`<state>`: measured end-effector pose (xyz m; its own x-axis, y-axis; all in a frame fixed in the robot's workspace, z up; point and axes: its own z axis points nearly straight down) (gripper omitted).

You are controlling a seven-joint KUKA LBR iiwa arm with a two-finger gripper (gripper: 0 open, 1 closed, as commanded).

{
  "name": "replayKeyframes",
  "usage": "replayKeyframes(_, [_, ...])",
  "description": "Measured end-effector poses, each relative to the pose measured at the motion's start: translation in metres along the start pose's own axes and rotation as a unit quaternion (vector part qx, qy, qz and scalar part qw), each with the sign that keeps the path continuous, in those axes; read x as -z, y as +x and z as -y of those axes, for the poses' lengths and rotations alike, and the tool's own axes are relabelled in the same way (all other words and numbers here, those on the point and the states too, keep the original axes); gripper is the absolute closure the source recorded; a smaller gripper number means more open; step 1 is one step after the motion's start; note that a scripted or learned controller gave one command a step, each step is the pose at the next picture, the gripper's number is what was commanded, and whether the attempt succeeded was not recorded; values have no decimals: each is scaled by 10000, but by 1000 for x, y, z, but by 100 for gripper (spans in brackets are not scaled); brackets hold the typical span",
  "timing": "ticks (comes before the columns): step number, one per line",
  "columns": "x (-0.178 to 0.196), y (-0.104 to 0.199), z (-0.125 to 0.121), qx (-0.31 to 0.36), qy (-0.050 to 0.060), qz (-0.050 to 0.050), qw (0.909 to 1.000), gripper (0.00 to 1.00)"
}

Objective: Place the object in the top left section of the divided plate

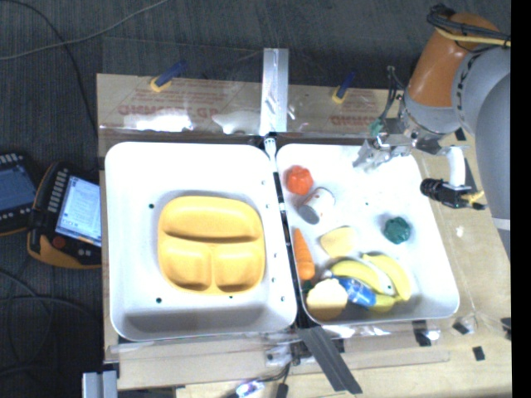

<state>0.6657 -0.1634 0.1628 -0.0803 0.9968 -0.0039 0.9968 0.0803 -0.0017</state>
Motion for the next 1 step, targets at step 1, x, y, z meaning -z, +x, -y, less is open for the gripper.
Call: replayKeyframes(1, [3,39,54,-476,5,-25,9989,100])
